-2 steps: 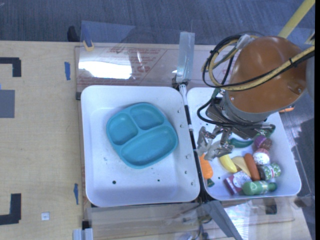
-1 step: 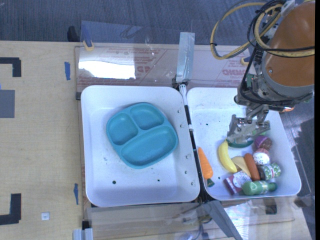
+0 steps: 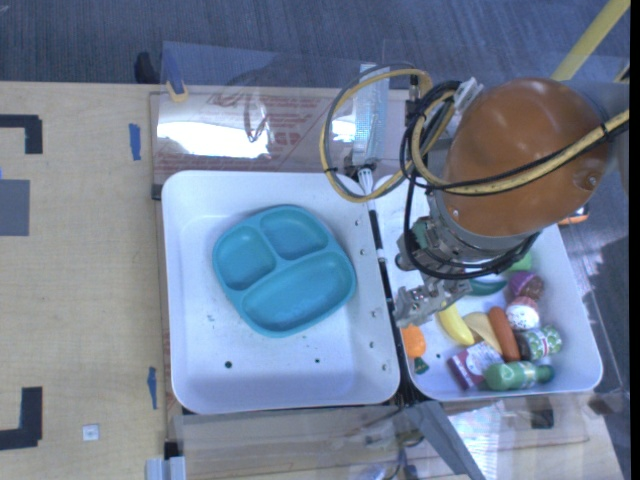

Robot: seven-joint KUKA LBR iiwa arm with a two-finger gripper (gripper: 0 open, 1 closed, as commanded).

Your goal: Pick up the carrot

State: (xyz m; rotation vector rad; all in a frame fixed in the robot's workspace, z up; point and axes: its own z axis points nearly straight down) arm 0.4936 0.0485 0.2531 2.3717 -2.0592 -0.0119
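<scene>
The arm's big orange band (image 3: 520,153) looms over the upper right of the frame, right above the right bin (image 3: 585,363). The hand (image 3: 428,303) hangs low at that bin's left side, metal parts crowded together, and whether it is spread or pressed together, I cannot tell. The carrot (image 3: 412,342) lies just below the hand in the lower-left part of the right bin, close to the dividing wall, nothing pinching it. To its right sits a heap of toy food: a yellow piece (image 3: 456,325), a white egg (image 3: 522,317), a green bottle (image 3: 516,375). In the left bin (image 3: 190,368), a blue divided plate (image 3: 285,268) rests near the middle of the frame.
</scene>
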